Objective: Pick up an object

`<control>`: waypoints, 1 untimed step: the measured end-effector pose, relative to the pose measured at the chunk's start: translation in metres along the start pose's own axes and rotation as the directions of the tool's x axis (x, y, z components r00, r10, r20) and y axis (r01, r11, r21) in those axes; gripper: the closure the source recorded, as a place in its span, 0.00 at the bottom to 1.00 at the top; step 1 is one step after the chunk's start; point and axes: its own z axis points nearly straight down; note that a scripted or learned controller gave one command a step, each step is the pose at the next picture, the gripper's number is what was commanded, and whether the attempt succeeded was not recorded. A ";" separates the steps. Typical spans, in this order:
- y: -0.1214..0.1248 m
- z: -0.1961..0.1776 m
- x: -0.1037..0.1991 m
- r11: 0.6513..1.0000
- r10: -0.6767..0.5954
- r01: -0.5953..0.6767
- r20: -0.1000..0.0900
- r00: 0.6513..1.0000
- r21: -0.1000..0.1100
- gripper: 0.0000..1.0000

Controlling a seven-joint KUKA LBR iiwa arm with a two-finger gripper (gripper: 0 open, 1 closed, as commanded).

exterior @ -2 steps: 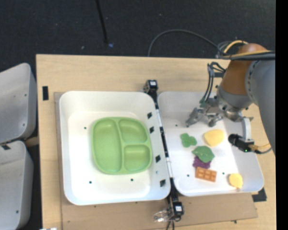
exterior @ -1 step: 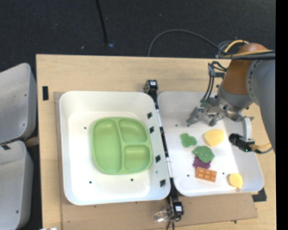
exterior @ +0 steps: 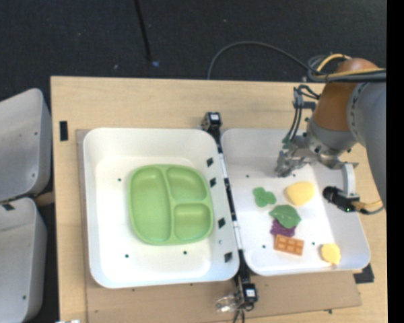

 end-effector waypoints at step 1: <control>-0.003 -0.060 -0.001 1.000 0.003 -0.003 0.001 1.000 -0.010 1.00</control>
